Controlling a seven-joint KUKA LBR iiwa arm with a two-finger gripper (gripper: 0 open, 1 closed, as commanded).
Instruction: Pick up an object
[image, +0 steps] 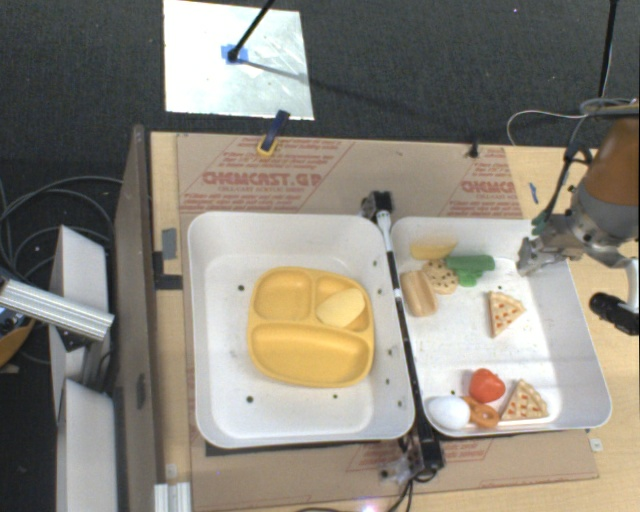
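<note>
Pizza slice (505, 312) near gripper (529, 257); right-hand white bin (565, 345)

The arm (612, 185) is cut off by the view's right edge, and the gripper (528, 258), over the far right corner of the right bin (590, 370), is too small and blurred to make out. By that bin's near edge a small orange piece (486, 416) lies partly hidden among a red round thing (487, 384), a white egg shape (448, 411) and a pizza slice (524, 402). The pale oval (342, 307) in the yellow tray (300, 350) is too blurred to name. The silver sheet (235, 55) is cut by the top edge.
</note>
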